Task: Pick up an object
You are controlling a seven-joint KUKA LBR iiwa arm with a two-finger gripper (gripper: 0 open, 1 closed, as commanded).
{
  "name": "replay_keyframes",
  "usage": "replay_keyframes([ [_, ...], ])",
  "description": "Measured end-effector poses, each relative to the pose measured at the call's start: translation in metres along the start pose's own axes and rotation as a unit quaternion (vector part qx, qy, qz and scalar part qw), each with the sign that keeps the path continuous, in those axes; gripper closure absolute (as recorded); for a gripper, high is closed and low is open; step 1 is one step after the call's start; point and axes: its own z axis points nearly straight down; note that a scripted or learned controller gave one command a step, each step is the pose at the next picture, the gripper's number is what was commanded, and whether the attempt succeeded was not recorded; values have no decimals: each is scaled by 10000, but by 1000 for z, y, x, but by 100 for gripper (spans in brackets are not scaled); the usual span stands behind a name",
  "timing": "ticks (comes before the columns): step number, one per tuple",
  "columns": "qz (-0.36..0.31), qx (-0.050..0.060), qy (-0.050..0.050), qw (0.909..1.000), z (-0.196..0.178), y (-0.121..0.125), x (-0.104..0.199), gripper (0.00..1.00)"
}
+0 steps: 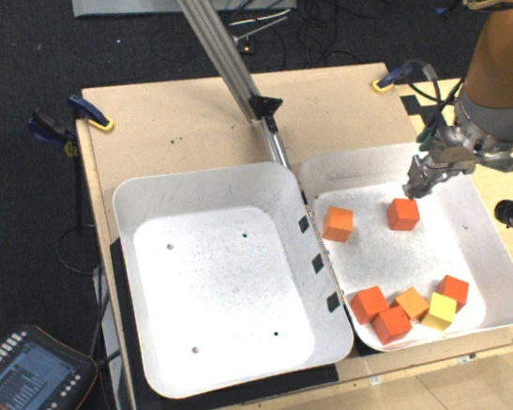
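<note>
Red block [403, 215] just below jaws [417, 188]; no writing legible.

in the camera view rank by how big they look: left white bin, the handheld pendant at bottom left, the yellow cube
1. left white bin, by far the largest.
2. handheld pendant, though the picture's edge cuts part of it off.
3. yellow cube, smallest, and partly covered by the neighbouring blocks.

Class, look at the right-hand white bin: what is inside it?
Inside the right bin lie six blocks: two apart near the top, four clustered at the bottom. The gripper covers a little floor.
</note>
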Motion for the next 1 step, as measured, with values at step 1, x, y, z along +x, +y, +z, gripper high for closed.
replay_keyframes([
  [1,-4,31,8,10000,-3,1,0,100],
])
